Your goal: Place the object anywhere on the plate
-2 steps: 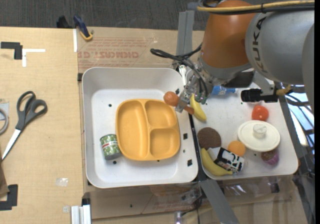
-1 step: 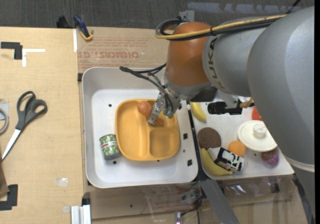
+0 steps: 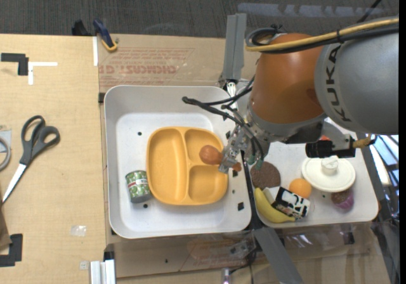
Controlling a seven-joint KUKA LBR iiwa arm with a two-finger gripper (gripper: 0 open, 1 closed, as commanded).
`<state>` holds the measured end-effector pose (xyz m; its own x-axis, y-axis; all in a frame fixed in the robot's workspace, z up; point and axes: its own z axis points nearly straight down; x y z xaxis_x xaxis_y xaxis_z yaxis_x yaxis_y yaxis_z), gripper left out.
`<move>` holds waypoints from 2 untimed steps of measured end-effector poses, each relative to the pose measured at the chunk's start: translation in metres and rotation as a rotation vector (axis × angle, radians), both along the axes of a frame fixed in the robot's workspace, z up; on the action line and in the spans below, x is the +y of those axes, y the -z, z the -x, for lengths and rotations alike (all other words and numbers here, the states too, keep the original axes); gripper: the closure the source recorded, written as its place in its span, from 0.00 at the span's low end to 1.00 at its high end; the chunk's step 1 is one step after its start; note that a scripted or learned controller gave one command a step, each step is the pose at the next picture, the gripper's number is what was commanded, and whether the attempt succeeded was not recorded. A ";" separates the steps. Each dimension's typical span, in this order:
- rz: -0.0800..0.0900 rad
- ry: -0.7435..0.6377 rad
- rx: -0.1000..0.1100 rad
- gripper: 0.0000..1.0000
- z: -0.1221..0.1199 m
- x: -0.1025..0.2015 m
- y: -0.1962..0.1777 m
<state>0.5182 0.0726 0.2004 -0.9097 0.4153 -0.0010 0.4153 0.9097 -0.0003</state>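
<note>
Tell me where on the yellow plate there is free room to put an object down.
The yellow plate has its big left compartment bare, beside the green can. Its lower right compartment is bare too. It is crowded at the right rim, where the gripper hangs by a brown round object.

Single fixed camera, mounted above the bench point(image 3: 51, 168), looking down at a slant. Both bins are in frame: left bin point(image 3: 120, 213), right bin point(image 3: 361, 210). The arm point(image 3: 355, 80) enters from frame right, near the lens.
</note>
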 end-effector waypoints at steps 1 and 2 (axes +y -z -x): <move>0.000 0.000 0.000 0.00 0.000 0.000 0.000; 0.000 -0.217 -0.002 0.00 -0.014 -0.029 -0.034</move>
